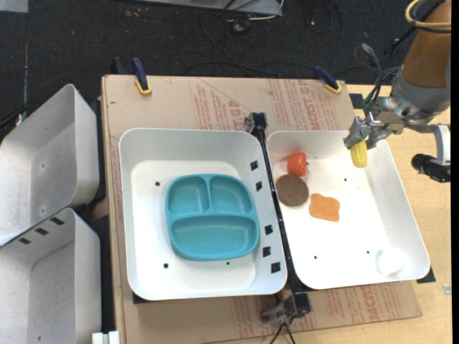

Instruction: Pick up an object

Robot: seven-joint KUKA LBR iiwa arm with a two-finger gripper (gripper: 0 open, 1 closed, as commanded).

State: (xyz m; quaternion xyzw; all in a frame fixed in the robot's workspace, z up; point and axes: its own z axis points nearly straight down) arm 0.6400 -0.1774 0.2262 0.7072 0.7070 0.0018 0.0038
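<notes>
Yellow toy (359, 155) sits clamped in my hand (358, 146) over the right bin's (401, 192) far edge; looks light, stiff, slick plastic, best gripped across its narrow middle.

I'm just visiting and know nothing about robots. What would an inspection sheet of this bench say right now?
Surface: cardboard-covered bench with a left bin and a right bin side by side.
Job's things: in the right bin, a red piece, a brown disc and an orange piece; a yellow piece sits between the gripper's fingers, at the bin's far edge.
Clutter: teal divided plate in the left bin.
Grippers: gripper shut on the yellow piece.
Cables: loose cables on the dark floor behind the bench.
Surroundings: two spare white bins at the left; clamps on the bench's far edge.
</notes>
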